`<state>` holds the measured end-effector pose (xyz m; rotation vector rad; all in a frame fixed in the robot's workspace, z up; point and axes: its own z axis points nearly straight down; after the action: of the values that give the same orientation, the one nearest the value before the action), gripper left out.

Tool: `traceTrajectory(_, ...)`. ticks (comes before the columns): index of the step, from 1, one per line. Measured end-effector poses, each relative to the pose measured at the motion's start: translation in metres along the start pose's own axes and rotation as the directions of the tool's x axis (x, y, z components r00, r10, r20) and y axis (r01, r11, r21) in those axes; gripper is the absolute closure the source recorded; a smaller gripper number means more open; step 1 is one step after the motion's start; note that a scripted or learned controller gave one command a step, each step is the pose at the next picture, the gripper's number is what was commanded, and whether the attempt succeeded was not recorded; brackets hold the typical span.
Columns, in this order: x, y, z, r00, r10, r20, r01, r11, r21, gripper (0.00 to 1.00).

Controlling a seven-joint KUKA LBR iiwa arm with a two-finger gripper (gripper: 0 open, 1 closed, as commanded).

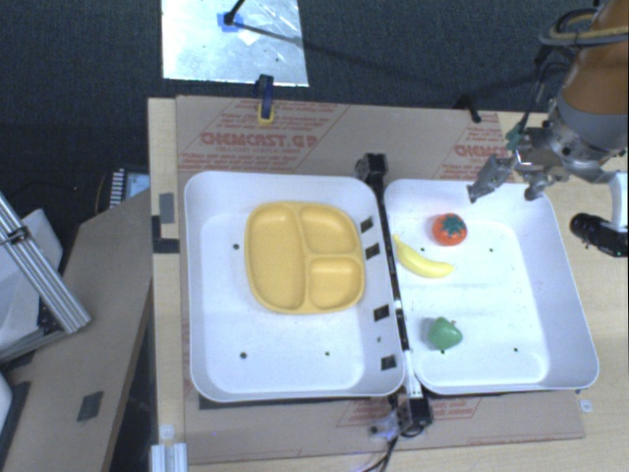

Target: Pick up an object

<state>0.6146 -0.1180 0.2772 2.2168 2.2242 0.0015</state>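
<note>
Cardboard (295,131) reads "CHEMCAST GP" (red print) — pincer (511,180) spread wide, gripping nothing, above tomato (449,228).

Two white bins sit side by side: the left bin (211,362) carries a yellow divided plate (303,257), and the right bin (550,332) carries a red tomato (449,228) with a green top at its 11 o'clock, a yellow banana (423,262) beside it, and a green pepper (443,333) at 7 o'clock. Beneath lies tan cardboard (324,136) with red lettering. A silvery sheet (234,28) with a blue patch lies at 12 o'clock on dark carpet (69,67).
</note>
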Motion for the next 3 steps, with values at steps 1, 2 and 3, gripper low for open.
traceTrajectory(1,-0.006,-0.002,0.043,1.0,0.003,0.0,-0.003,1.0,0.001,0.0)
traceTrajectory(2,-0.005,-0.008,0.087,1.0,0.003,0.0,-0.003,1.0,0.003,0.0)
traceTrajectory(3,-0.014,-0.011,0.138,1.0,0.003,0.0,-0.003,1.0,0.002,0.0)
